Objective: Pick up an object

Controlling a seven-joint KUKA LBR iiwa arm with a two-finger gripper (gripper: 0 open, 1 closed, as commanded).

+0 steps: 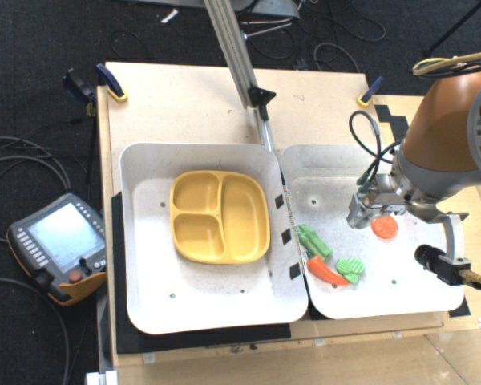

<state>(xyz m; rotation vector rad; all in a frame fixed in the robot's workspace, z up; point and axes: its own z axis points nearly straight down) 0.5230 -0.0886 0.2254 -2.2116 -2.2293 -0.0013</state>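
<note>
Arm (445, 147) reaches from right, bent down over right bin (433, 299); jaws (362, 215) beside orange ball (385, 228), state unclear.

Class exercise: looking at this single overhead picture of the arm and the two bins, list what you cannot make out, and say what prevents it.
- Claw: whether anything is gripped cannot be told; the arm's wrist covers it from above.
- Orange round object: its upper edge sits under the wrist, so contact with the claw is unclear.
- Arm: cut off by the right edge.
- Handheld pendant left of the bench: screen text too small to read.
</note>
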